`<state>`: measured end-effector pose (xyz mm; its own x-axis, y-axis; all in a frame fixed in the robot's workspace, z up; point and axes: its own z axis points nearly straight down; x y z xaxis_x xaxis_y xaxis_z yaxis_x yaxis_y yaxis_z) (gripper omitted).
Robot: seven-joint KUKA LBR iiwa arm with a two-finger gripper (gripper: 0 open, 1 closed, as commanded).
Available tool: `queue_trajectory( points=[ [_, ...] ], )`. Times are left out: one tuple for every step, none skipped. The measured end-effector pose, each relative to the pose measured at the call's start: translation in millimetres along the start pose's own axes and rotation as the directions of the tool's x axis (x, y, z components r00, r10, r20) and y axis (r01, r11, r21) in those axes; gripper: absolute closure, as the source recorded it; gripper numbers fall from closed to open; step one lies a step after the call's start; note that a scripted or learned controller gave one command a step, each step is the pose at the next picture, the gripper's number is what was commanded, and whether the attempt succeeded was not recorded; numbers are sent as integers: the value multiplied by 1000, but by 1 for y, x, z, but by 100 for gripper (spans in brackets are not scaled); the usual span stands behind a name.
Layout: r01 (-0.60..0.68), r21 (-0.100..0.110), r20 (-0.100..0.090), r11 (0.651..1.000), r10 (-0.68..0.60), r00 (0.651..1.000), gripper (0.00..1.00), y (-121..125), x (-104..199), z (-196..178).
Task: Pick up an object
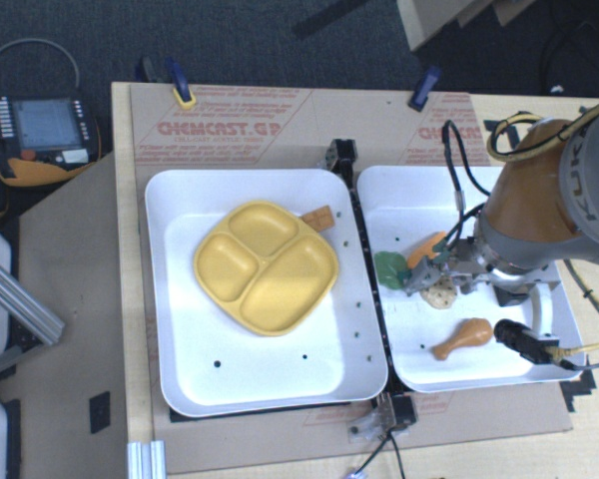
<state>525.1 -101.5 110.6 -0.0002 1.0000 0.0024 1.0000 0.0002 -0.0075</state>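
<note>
Left shallow bin (175,297): plain white, few small dark dots on floor. Divided three-compartment plastic plate (267,266) in it: pale yellow throughout. Small wooden-looking block (318,219) at plate's upper right edge: orange-brown. Right shallow bin (409,352), right of plate: white. Inside it, leaf-shaped piece (389,268): green; carrot-like piece (425,249): orange; round cookie-like piece (439,293): beige, dark speckles; drumstick-shaped toy (463,337): tan-orange. Cardboard sheet (230,126) under bins: light brown, red printed lettering. Arm (534,203): grey, orange band.

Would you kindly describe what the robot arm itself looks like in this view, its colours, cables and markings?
The arm has a rounded orange-brown band above a grey wrist section, and dark lettering shows on the grey casing at the right edge. Black cables loop along it. The hand is dark grey metal.
</note>
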Motion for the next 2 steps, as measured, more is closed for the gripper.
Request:
queue_trajectory(
  points=[
    [-1, -8, 3, 1000, 1, 1000, 0, 1, 0, 25],
    [-2, -9, 3, 1000, 2, 1000, 100, 1, 0, 15]
  ],
)
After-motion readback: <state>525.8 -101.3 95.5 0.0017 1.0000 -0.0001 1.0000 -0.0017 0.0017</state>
